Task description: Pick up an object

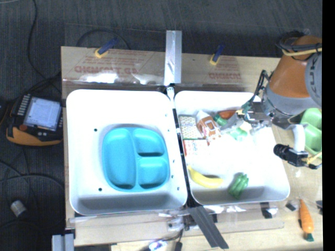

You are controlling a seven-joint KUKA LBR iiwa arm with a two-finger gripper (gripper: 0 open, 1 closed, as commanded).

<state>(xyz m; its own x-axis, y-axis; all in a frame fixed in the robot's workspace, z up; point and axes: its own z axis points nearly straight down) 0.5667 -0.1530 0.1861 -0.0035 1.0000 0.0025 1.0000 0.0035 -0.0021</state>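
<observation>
The pincer (250, 115) hangs over the far right of the right bin (272, 161); whether it is apart or together I cannot tell. Just left lie a carton (208, 128) and a packet (188, 127). Nearer: banana (204, 179), green pepper (238, 184). The left bin (84, 140) holds a blue tray (135, 157).

Hand (250, 114) fingers blurred against the clutter; arm (301, 82) cut off at the right edge.

Robotics lab, bench (120, 67) with two white bins (84, 140), teach pendant (36, 116), floor cables (31, 14)
</observation>
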